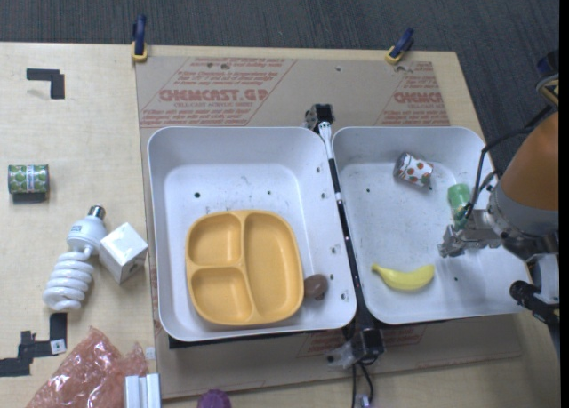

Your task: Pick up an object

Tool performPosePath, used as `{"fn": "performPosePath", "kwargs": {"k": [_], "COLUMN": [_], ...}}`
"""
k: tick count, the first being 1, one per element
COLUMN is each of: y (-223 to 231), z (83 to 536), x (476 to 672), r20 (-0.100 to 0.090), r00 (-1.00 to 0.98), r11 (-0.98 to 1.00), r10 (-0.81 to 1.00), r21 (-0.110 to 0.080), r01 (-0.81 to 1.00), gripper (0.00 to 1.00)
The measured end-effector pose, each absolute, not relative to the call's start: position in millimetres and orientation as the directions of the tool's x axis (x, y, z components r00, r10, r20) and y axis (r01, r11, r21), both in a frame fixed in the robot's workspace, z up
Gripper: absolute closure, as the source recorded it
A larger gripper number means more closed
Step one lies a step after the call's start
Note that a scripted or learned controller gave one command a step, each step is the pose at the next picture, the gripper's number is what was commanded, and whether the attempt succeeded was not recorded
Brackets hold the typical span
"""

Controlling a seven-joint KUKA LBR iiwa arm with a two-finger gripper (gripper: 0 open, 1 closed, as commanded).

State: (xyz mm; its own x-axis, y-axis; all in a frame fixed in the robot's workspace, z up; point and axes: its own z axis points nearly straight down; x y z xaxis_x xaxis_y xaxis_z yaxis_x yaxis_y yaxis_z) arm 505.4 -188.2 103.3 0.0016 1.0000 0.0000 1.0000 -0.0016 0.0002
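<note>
In the right bin [382,144], a yellow banana [404,276] lies near the front wall. A small white cup with red dots [413,169] lies on its side at the back. A green object [459,197] sits by the right wall. My gripper [452,244] hangs low over the bin's right side, just in front of the green object and up and to the right of the banana's tip. Nothing shows held in it. The grey wrist and orange band rise behind it at the view's right edge.
The left bin [178,153] holds a yellow three-section plate [244,266] and a small brown lump [315,286] beside it. Left of the bins, on the bench, lie a spiral light bulb [76,260], a white cube [124,251], a green can [28,180] and a red mesh bag [80,371].
</note>
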Motion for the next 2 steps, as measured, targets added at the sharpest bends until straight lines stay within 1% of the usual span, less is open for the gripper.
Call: {"fn": "performPosePath", "kwargs": {"k": [1,2], "y": [-201.9,-214.4], "z": [92.6,92.4], "x": [571.9,660.3], "r20": [0.000,0.015], "r00": [-0.003,-0.007], "r11": [0.003,0.008], "r10": [1.000,1.000], "r21": [0.001,-0.005], "r01": [1.000,1.000], "gripper": [1.00,1.00]}}
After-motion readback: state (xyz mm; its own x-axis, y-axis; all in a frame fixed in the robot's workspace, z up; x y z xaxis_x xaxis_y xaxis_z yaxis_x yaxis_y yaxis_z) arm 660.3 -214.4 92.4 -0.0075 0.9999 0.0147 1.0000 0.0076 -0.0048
